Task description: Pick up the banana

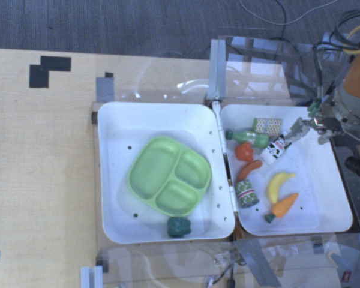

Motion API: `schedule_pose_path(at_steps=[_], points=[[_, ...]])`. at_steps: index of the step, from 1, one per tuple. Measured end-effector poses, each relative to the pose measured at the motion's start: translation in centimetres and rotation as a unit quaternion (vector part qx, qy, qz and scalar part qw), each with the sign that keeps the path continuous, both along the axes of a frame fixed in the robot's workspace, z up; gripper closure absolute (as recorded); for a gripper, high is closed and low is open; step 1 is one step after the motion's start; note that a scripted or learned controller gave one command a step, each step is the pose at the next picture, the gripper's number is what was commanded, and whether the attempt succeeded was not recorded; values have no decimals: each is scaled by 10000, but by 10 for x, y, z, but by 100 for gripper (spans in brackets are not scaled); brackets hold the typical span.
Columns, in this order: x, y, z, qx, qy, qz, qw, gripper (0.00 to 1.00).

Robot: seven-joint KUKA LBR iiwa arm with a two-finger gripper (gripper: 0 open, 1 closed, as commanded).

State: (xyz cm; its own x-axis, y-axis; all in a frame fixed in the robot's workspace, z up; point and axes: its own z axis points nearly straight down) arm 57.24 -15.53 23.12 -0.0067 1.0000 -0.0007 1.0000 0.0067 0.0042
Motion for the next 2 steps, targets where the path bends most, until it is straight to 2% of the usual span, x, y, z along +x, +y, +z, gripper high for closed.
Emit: schedule_pose_path(at_steps=[1,2], points=[[-59,-1,-142,-3,-32,-116,9999,0],[-56,0,-130,-6,-69,-103,9999,100]])
